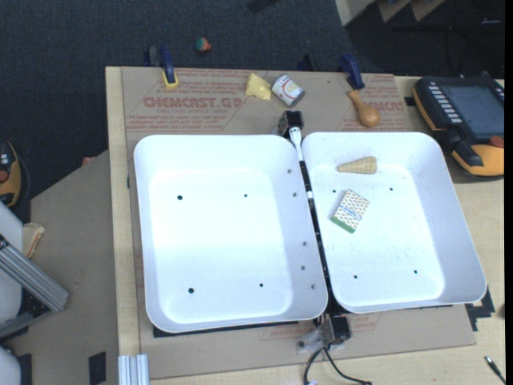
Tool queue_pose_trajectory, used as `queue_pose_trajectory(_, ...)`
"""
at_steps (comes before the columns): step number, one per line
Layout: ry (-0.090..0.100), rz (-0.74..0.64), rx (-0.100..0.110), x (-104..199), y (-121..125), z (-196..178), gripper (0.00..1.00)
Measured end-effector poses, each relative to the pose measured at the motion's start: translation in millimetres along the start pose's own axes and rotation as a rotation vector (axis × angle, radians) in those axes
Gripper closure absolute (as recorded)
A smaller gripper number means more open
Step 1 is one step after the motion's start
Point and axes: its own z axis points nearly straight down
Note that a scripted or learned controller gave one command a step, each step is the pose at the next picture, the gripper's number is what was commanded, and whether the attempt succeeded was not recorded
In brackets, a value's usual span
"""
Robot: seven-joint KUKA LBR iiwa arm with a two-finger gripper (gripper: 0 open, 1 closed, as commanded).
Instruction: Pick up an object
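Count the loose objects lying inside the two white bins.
2, both in the right bin: a tan cone near its far side, and a small patterned box just nearer, around the middle.

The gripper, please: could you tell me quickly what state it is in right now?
Gripper: cannot be told from the camera view.

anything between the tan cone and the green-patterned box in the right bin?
No. In the camera view, only bare white bin floor separates the tan cone-shaped piece from the small green-and-white patterned box just below it.
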Motion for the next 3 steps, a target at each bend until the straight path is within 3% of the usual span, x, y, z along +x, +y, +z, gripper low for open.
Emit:
queue_pose_trajectory(1, 0.001, 0.000, 0.001, 0, 0, 0, 0.00)
queue_pose_trajectory(2, 0.033, -0.008, 0.067, 101, -12, 112, 0.00)
queue_pose_trajectory(3, 0.028, 0.001, 0.048, 95, -11, 95, 1.00)
